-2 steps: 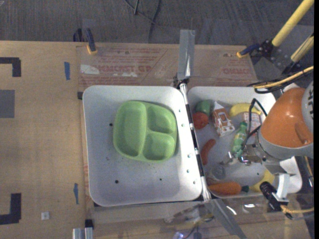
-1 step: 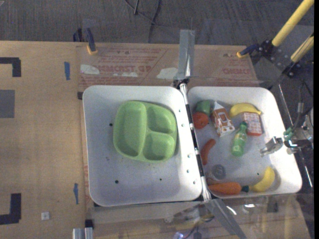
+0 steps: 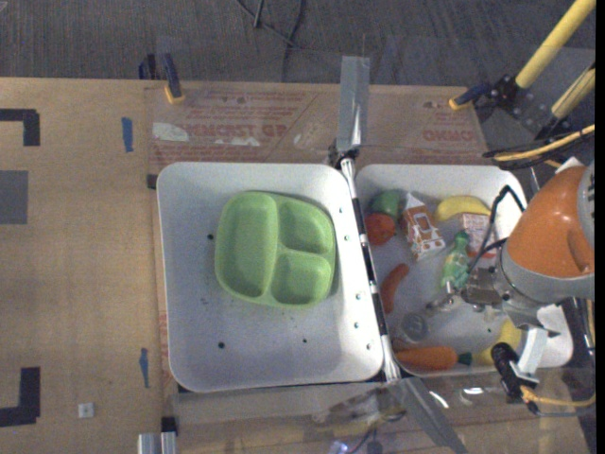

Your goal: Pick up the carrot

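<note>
Pincer (image 3: 452, 301) state unclear | carrot (image 3: 427, 357) just below, near bin's (image 3: 369, 291) front wall

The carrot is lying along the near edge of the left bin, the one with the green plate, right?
Not quite. The camera view shows the carrot lying along the near edge of the right bin; the green plate sits in the left bin.

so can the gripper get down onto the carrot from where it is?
Probably yes. The carrot lies uncovered along the right bin's near wall, the gripper just above it; that wall may crowd the fingers.
</note>
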You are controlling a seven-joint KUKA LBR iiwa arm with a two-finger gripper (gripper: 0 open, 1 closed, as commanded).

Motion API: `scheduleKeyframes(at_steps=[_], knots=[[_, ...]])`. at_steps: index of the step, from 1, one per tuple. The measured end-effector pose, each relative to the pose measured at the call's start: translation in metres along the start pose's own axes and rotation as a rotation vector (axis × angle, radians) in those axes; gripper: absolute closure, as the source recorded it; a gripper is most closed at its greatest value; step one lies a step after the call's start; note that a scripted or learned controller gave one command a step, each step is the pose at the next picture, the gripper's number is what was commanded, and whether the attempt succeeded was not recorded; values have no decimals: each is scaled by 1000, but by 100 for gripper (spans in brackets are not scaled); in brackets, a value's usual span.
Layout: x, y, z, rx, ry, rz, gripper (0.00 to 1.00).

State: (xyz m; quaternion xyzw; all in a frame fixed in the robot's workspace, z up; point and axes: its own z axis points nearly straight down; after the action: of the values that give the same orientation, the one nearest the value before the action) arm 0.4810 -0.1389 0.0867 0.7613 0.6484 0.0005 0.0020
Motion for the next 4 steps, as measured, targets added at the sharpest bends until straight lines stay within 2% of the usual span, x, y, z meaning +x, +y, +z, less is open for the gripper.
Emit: scheduleKeyframes(at_steps=[1,2,3,4], knots=[[-79,11,-68,9,1,166,0],[-11,15,0,1,-1,274,0],[-47,10,0,-4,3,530,0],[-48,9,-7,1,-3,531,100]])
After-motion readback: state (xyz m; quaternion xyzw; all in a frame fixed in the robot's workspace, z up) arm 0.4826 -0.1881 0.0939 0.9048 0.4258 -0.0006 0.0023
